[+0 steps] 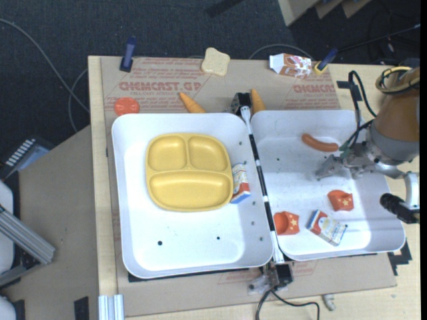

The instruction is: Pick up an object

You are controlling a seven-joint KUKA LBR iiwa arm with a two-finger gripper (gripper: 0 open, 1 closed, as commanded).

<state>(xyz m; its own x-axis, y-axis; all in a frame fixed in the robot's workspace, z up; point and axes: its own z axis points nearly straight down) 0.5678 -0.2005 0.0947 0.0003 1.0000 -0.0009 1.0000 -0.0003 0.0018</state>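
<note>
My gripper [331,167] hangs low over the right bin [373,242], reaching in from the right, with the grey and orange arm [395,122] behind it. An orange sausage [320,143] lies just above and left of the gripper, close to it. Below the gripper sits a small red block [341,201]. Further toward the front edge are another red piece [287,223] and a small red and white carton [327,227]. I see nothing held in the gripper.
The left bin [193,259] holds a yellow divided plate [189,172], with a small carton [240,183] against its right side. On the cardboard behind the bins lie a bread slice [215,61], a carrot [191,103], a wrapper [291,65] and a blue clip [127,54].
</note>
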